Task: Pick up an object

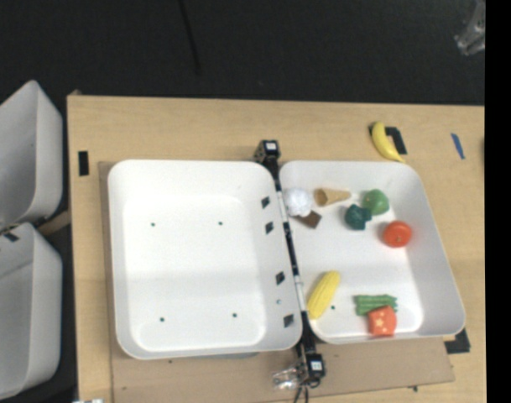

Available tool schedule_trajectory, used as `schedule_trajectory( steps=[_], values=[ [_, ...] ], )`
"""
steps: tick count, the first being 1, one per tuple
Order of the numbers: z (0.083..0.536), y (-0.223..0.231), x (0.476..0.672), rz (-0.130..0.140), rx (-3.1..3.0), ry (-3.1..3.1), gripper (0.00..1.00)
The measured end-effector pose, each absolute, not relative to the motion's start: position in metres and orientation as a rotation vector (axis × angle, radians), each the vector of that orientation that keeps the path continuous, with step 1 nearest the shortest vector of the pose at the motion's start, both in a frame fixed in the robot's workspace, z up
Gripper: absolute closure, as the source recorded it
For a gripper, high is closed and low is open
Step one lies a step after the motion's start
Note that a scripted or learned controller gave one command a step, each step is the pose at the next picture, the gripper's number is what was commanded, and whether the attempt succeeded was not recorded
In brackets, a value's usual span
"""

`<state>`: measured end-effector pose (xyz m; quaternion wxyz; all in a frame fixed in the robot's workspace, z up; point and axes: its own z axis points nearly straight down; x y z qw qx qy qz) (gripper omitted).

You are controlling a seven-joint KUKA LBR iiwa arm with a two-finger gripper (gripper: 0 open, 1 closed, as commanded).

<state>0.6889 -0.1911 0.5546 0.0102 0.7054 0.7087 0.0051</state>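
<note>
Two shallow white plastic bins (188, 342) share the tan tabletop (238, 124), toys crowding the right one (yellow plastic corn (323, 294) beside the divider, round red tomato (397, 234) toward the outer rim), end effector state untellable.

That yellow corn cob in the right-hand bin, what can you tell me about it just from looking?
The corn cob is a small bright yellow toy, plastic by its look, tapered and faintly ridged. It lies flat and slanted in the right bin, near that bin's left wall, its lower end close against the wall by the divider between the two bins. The green bean and the red piece lie apart from it to its right. Nothing rests on it.
</note>
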Motion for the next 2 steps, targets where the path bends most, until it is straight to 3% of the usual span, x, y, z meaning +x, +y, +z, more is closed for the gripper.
schedule_trajectory(
  steps=[1,2],
  values=[
    [0.309,-0.199,0.688,-0.013,2.230,2.228,1.00],
    [0.562,-0.188,0.689,0.016,2.202,2.212,1.00]
  ],
)
